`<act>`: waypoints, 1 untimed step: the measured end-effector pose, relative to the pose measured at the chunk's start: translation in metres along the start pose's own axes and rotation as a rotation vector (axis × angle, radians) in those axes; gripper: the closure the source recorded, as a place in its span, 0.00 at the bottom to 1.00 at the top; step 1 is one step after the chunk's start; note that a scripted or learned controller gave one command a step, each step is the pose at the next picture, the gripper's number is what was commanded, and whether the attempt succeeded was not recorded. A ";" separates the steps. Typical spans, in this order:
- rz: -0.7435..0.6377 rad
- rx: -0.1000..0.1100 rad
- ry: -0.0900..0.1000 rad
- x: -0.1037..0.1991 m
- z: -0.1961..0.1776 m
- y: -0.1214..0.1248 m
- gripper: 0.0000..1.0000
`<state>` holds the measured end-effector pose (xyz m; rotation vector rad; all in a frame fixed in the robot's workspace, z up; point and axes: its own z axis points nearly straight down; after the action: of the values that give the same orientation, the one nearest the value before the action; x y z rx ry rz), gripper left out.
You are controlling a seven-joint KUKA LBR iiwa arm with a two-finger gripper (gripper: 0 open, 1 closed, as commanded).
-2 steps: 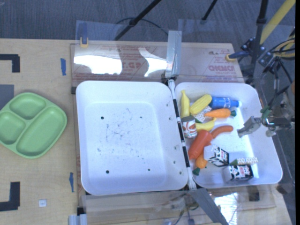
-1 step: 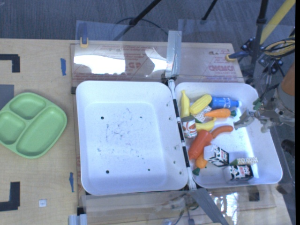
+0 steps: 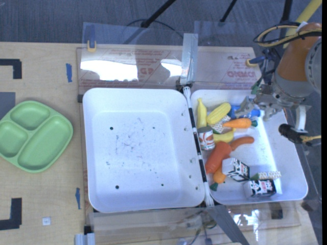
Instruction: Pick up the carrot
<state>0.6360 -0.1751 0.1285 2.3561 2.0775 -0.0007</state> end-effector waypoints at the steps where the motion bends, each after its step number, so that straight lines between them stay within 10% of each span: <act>1: -0.139 -0.003 0.001 0.037 0.042 -0.049 0.00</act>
<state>0.5917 -0.1326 0.0866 2.2053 2.2346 0.0038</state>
